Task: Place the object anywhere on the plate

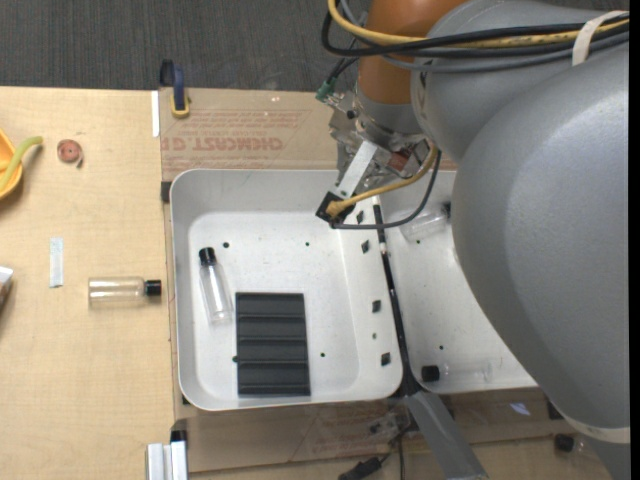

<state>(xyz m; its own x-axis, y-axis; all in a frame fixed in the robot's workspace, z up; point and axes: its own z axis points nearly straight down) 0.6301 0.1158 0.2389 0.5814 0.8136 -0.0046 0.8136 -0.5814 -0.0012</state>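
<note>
Nearest, a black ribbed slab (270,345) lay flat in the left bin (182,298), against that bin's near wall. Just beyond its left corner lay the vial (213,286), a clear tube with a black cap. It was on its side on the bin floor with the cap pointing away. Its near end was close beside the slab, and no part of it rested on the slab. A few small black specks dotted the white floor around both.

In the right bin (440,298), a small dark piece (430,374) sat near the front, close to the wall between the bins. The grey arm (545,228) covered most of that bin.

Out on the bench (90,388), left of the bins, a clear bottle (122,289) lay on its side with its black cap toward the left bin. A short white strip (56,263) lay just beyond it.

Farther back, the gripper (385,168) hung over the far edge of the bins, above the wall between them and well apart from the vial. Whether its claw was apart or together could not be told, and nothing was seen held in it.

Behind the bins lay a sheet of cardboard (250,133) with red lettering, and a blue clamp (172,78) stood at its far left corner. A small reddish disc (68,150) lay on the far left of the bench, beside an orange thing (6,168) cut off by the frame.
</note>
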